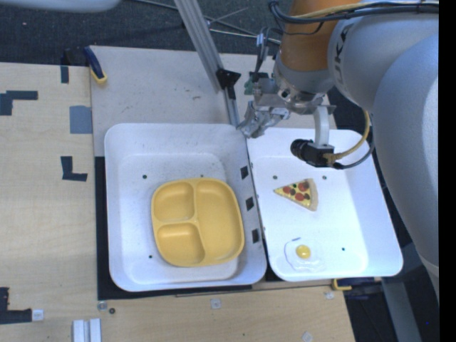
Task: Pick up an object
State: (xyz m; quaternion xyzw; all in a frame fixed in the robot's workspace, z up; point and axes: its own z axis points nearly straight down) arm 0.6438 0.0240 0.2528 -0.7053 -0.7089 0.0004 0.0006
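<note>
Here, nearest you first:
Fried egg (302, 252): flat glossy toy, white with a yellow dome, lying loose near the front of the right bin (370, 219); you would likely find it thin to pinch.
Yellow plate (197, 221): smooth moulded plastic with three compartments and rounded corners, resting in the left bin (128, 191).
Pizza slice (298, 193): small flat wedge with red dots, mid right bin, free to take.
Gripper (251, 125): metal, hanging at the bins' far edge between them, carrying nothing you can see; whether it is spread, you cannot tell.

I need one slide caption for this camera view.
Gripper above bins' far edge; pizza slice, fried egg right, yellow tray left.
</note>
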